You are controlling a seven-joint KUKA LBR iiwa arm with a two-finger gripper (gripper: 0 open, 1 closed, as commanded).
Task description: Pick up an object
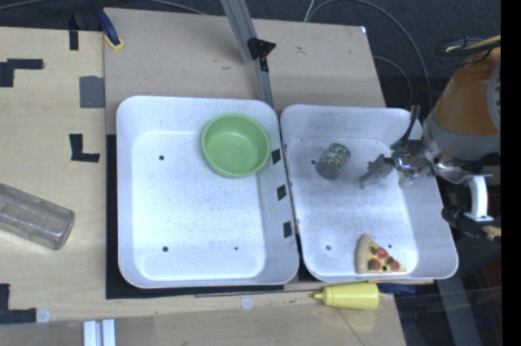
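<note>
My gripper [376,170]: low over the right bin [423,255], at its right side; whether it is spread or pressed together I cannot tell, as it reads as a small grey blur, and nothing is seen held. Can [333,159]: just to its left, apart from it, tilted or lying, which I cannot settle; likely light, stiff, smooth and prone to roll, so I would take it across the body. Pizza slice [377,256]: nearer the camera than my tool, by the front wall; flat, probably light toy plastic, hard to get under, best pinched by its edges. Bowl [236,144]: far left, in the left bin [146,255]; light, rim the likely hold. Arm partly cut off at right.
</note>
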